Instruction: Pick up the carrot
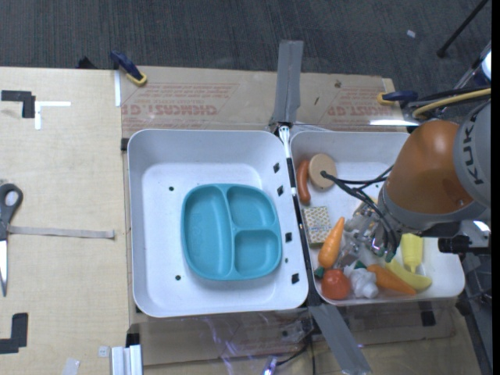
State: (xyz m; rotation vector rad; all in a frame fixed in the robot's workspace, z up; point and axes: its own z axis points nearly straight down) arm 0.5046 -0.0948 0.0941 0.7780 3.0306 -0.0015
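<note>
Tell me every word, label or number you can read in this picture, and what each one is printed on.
"KU": large letters on the grey arm at the right edge, cut off by the frame.
Red lettering on the cardboard sheet behind the left bin: it appears upside down and mirrored, too faint to read.
More red lettering on the cardboard behind the right bin: also unreadable.

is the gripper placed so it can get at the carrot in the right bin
Probably yes. The gripper hangs just right of the carrot, whose top is uncovered; the tomato and sponge crowd its ends.
</note>
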